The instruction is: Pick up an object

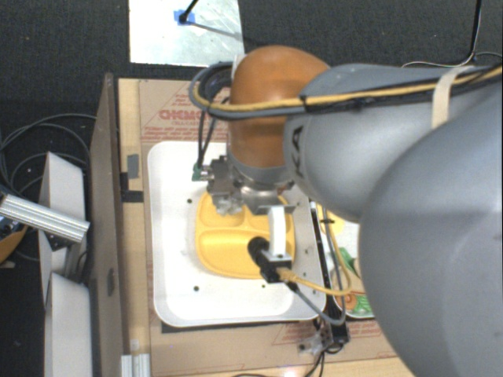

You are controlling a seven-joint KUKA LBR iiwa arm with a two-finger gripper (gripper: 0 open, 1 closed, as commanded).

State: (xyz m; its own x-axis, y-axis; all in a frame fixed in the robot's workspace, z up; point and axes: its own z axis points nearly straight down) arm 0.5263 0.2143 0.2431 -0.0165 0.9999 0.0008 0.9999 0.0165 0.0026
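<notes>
The arm point(393, 171) is the largest item: a grey body entering from the right, with an orange band point(267, 93) above the wrist, positioned over the left bin. A yellow cable point(354, 96) runs along its upper surface.

The left bin point(177, 289) is white and shallow, seated on the desk point(157, 100), whose brown surface carries red lettering beyond the bin's far edge.

The yellow tray point(224, 246) lies inside the left bin, near its centre. It is a moulded yellow plastic piece with rounded corners and what appear to be shallow divided compartments; its far and right portions are hidden under the wrist.

The hand point(236, 199) sits directly above the tray's far edge. The wrist hardware hides whether it is open, closed or gripping anything, so this cannot be determined.
</notes>
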